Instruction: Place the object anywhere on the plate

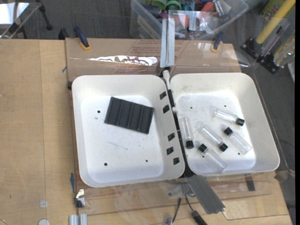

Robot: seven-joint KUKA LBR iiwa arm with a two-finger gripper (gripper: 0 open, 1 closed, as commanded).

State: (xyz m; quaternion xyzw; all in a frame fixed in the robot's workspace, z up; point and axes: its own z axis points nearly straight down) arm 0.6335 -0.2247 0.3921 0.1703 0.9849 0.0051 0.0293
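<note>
Wooden bench (28,125) bears two white bins side by side, with a clear tub (140,8) of colourful clutter behind them. Left bin (122,156) holds a dark ribbed plate (129,115) lying flat toward its rear edge. Right bin (206,95) holds the clear black-capped vials (225,115), scattered toward its front right corner, well apart from the plate.

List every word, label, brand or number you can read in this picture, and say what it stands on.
No text can be read.
Reddish print on the cardboard sheet behind the bins: too blurred and glared over.
Dark ribbed plate in the left bin: no lettering seen.
Clear vials: no labels legible.
</note>
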